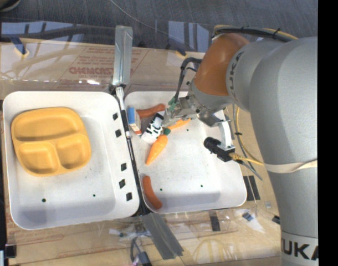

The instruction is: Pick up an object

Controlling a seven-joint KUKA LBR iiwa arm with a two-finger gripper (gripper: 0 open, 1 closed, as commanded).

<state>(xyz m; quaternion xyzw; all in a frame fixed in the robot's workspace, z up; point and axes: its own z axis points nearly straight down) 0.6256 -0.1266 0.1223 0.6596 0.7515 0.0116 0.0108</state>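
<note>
Hovering: gripper (174, 111) low over right bin (213, 187); finger state cannot be told; large carrot (157, 149) just down-left, long axis diagonal; black-and-white toy (153, 130) between.

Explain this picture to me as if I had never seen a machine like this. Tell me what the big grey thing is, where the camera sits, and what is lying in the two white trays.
The big grey shape is a robot arm with an orange band, reaching in from the right. One camera looks down from above the bench at a slant. The arm's hand hangs low over the right bin, among toy food: a large carrot, a smaller carrot, a black-and-white toy, and a sausage by the near wall. The left bin holds a yellow divided plate. The arm hides its fingers, so I cannot tell whether it holds anything.
</note>
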